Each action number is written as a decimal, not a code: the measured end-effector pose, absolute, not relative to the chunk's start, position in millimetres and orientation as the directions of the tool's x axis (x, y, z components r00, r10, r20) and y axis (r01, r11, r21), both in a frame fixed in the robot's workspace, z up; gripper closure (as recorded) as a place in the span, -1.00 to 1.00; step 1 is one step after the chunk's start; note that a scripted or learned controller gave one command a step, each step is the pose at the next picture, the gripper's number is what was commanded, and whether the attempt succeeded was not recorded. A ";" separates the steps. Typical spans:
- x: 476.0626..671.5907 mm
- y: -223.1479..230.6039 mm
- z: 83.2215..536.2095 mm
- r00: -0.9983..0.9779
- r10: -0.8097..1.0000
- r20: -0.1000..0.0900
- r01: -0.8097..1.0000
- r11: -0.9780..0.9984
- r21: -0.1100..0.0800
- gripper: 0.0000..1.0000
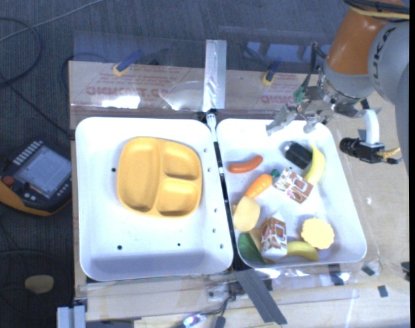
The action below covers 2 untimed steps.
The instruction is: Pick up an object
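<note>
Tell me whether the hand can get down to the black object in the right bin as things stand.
Probably yes. The hand hangs over the bin's far edge, close to the black object, whose top is uncovered; the banana lies along one side.

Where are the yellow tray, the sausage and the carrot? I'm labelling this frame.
yellow tray (158, 176): camera view, on the ridge between its compartments.
sausage (245, 163): camera view, middle of its length.
carrot (258, 186): camera view, middle of the orange body.
</note>
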<state>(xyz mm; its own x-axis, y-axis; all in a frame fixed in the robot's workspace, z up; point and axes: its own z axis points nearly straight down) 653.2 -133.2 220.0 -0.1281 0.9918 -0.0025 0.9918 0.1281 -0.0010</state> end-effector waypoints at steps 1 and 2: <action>632.1 -116.5 94.9 -0.054 0.999 0.000 0.999 0.054 -0.001 -1.00; 638.4 -129.8 88.2 0.139 0.990 0.001 0.990 -0.139 0.007 -1.00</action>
<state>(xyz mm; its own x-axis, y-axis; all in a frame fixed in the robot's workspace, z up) 638.4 -129.8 88.2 0.1390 0.9903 0.0008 0.9903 -0.1390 0.0066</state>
